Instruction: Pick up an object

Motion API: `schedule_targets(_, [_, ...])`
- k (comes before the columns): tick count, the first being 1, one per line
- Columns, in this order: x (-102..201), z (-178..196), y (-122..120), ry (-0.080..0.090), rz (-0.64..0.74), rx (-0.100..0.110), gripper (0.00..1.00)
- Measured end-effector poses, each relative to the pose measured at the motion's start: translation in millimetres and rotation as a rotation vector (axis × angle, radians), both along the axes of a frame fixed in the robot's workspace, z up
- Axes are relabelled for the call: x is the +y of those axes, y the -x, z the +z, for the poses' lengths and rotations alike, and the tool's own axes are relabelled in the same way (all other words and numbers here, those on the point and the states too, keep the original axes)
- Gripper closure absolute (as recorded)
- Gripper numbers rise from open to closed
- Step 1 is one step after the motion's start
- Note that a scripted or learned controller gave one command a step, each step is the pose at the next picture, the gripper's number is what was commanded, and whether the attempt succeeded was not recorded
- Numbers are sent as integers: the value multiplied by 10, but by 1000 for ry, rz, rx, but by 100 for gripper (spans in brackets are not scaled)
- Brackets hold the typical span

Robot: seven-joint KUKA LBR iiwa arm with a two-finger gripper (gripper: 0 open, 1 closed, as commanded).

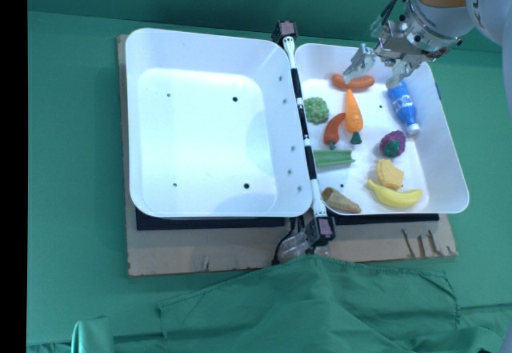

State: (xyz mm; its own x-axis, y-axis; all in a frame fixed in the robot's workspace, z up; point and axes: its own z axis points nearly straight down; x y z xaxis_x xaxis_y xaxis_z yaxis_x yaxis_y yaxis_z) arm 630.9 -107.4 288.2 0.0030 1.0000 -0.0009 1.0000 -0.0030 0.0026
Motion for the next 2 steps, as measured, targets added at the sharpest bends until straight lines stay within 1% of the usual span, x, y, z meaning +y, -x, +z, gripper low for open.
schedule_targets(1, [-102, -1010, 219, 0, -3, 8, 0])
schedule_targets(2, [-112, -824, 183, 3, -4, -8, 100])
